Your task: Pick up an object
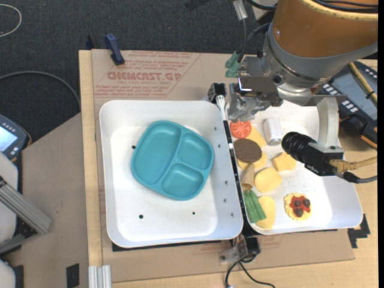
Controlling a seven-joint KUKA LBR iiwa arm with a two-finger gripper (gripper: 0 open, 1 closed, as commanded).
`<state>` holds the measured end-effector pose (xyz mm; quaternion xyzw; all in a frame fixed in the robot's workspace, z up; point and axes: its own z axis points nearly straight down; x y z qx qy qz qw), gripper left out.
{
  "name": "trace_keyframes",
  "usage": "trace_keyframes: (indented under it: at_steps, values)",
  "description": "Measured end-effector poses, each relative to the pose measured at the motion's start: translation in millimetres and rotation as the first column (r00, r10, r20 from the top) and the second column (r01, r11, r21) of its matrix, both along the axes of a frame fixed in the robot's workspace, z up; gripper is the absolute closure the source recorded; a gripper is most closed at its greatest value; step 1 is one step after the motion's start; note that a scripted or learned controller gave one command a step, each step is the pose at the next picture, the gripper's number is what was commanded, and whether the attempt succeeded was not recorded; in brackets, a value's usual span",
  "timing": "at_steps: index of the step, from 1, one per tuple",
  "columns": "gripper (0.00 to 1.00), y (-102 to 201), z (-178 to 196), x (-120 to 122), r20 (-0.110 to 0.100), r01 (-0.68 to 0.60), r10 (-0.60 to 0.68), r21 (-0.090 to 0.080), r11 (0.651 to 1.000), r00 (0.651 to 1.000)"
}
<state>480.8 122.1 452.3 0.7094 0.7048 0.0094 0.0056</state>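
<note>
Grey arm with broad orange band, black cables.

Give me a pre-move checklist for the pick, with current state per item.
1. Gripper over the right white bin, near its far-left corner: ok.
2. Candidate close by: red round tomato slice toy just below the gripper: ok.
3. Object between the jaws: cannot tell, the wrist hides them.
4. Neighbours crowd the target: brown round patty toy touches or nearly touches the tomato slice: not ok.
5. Bin divider close to the gripper's left: not ok, tight clearance.
6. Teal divided plastic plate in the left white bin, away from the pick: ok.
</note>
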Motion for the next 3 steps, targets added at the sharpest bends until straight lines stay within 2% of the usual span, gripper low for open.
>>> trace_keyframes:
  at_steps: [1,2,3]
  values:
    - [1.00,-32,-132,-3,-0.035,-0.001,0.001,-0.009,1.000,0.999]
    - [1.00,-79,-20,0,-0.006,-0.001,0.001,-0.005,1.000,1.000]
    - [1.00,-93,-45,-2,-0.025,-0.004,0.004,-0.006,1.000,1.000]
